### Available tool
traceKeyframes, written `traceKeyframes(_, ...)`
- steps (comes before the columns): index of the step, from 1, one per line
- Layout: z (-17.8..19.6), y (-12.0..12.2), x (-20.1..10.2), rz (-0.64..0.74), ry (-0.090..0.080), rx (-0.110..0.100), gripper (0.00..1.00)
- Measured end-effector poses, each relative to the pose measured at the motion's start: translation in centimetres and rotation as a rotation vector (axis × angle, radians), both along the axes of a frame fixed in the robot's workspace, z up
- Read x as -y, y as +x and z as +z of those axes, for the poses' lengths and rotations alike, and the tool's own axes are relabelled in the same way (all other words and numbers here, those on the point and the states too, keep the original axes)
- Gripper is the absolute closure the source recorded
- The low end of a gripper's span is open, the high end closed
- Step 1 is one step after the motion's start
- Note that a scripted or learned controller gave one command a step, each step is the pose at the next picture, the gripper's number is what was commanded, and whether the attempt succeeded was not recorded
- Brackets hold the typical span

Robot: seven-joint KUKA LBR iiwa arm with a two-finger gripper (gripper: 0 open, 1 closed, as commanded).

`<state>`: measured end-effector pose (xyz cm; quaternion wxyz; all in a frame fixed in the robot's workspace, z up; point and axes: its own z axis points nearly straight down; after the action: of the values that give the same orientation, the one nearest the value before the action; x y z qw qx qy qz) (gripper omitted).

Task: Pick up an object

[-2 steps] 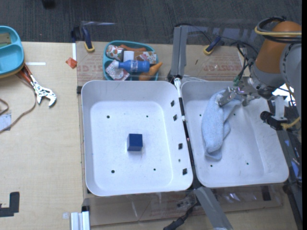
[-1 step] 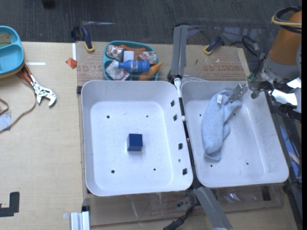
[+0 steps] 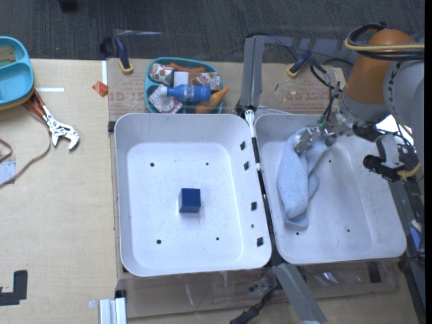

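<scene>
In the right bin (image 3: 378, 248), the gripper (image 3: 312, 140) pinches the top end of a grey cloth (image 3: 295, 181), which hangs down limp. A blue cube (image 3: 190, 200) sits alone in the left bin (image 3: 135, 248).

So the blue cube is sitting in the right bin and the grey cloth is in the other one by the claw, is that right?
Not quite. The camera view shows the blue cube in the left bin, not the right one. The grey cloth lies in the right bin, its top end up by the claw.

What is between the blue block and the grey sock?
In the camera view, bare white bin floor, then the two bins' meeting rims, lie between the blue block and the grey sock.
</scene>
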<state>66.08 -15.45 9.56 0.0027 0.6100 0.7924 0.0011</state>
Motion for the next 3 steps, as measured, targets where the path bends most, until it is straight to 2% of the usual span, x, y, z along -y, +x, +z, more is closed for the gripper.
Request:
traceKeyframes(1,5.09,-13.33,3.58,-0.129,0.001,-0.006,0.00)
traceKeyframes(2,5.96,-13.28,3.58,-0.132,0.002,-0.006,1.00)
traceKeyframes(3,5.96,-13.28,3.58,-0.131,0.001,-0.006,0.00)
